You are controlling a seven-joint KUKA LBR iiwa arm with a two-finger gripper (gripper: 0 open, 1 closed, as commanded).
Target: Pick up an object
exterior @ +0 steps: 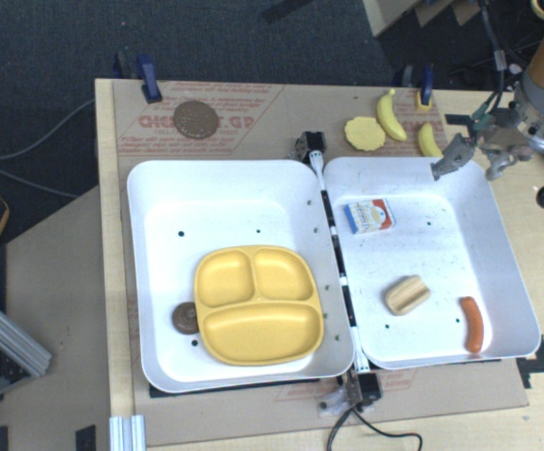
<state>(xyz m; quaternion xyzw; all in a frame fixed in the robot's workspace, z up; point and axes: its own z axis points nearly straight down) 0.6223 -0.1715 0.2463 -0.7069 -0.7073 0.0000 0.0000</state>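
- The desk (112,252) is a tan board on dark carpet, with two blue clamps on its far edge.
- Two shallow white bins sit side by side on it: the left bin (159,214) and the right bin (506,252).
- The gripper (474,158) hangs at the far right corner of the right bin, above its rim.
- Gripper state: the two fingers are spread apart, one at the left over the bin rim, the other at the right. Nothing lies between them, and no contact with any object can be seen.
- A small blue and white carton (369,216) lies in the right bin, nearer the camera than the gripper and to its left, well apart from it.
- A tan bread roll (407,294) lies further toward the camera, near the bin's middle.
- A red sausage (474,324) lies almost straight below the gripper in the view, by the bin's near right edge.
- Two yellow bananas (391,116) and a flat yellow piece (365,133) lie on the desk just left of the gripper, outside the bins.
- A yellow divided plate (256,303) fills the near part of the left bin, far left of the gripper; a brown disc (185,318) touches its left side.
- A second brown disc (195,118) lies on the desk beyond the left bin.
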